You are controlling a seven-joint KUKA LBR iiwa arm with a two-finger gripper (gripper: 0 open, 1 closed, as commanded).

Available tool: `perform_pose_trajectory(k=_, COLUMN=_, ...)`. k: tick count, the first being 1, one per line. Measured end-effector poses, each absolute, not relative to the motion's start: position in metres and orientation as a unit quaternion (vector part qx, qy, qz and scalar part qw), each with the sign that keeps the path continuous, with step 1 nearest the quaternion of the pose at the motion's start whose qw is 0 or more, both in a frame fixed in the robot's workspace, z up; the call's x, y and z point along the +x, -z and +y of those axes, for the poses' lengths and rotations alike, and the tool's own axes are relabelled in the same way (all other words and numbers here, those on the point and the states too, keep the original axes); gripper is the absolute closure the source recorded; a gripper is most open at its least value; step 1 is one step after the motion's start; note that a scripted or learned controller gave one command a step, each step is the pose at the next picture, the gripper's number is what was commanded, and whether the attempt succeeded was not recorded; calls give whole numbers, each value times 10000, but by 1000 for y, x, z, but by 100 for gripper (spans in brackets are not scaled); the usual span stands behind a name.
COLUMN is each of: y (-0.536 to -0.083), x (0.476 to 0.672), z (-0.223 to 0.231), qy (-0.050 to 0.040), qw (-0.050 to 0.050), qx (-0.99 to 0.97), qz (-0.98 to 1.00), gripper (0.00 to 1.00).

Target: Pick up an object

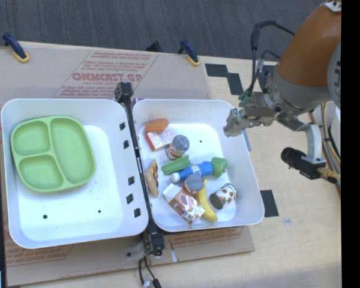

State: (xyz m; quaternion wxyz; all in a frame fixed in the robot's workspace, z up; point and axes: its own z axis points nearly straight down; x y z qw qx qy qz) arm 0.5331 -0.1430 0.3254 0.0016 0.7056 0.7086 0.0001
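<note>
The objects to pick lay in a heap in the right bin (243, 179), toward its near half: a blue bottle (195, 171) with a green piece (189, 162) beside it, a small grey-capped jar (180, 144), a yellow banana-like toy (207, 207), a little printed carton (186, 204) and a red-and-white package (161, 138). They touched and overlapped one another, so I judged that a clean grip on one alone would be difficult. The printing on the packages was too small for me to read.

The claw (235, 125) hung over the right rim of this bin, apart from the heap, with nothing between its fingers; whether they stood apart or together I could not tell.

The left bin (66, 221) held a green divided tray (53, 153), perhaps as a place to put things. Behind both bins a cardboard sheet (108, 74) lay on the counter (300, 221), held by blue clamps (15, 47), and its red print read "CHEMCAST GP".
</note>
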Motion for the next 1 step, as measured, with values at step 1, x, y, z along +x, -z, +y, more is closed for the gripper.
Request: perform_pose_trajectory(k=1, y=-170, x=585, z=-164, qy=20, qw=-30, qx=7053, qz=7089, gripper=100)
